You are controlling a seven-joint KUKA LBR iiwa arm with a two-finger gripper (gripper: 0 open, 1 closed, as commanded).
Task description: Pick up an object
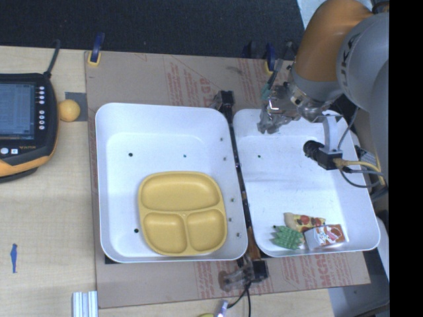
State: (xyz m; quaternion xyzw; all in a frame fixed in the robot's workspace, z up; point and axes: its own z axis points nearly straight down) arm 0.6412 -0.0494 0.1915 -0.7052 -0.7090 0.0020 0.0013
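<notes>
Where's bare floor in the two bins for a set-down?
Left bin: the far strip above the yellow divided tray is bare; the near half is crowded by the tray. Right bin: its middle is open, between the pincer at the far end and the toy food clustered at the near edge.

Overhead slanted view of bins (106, 177)

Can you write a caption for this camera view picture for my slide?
Gripper above right bin; yellow tray in left bin.
</notes>
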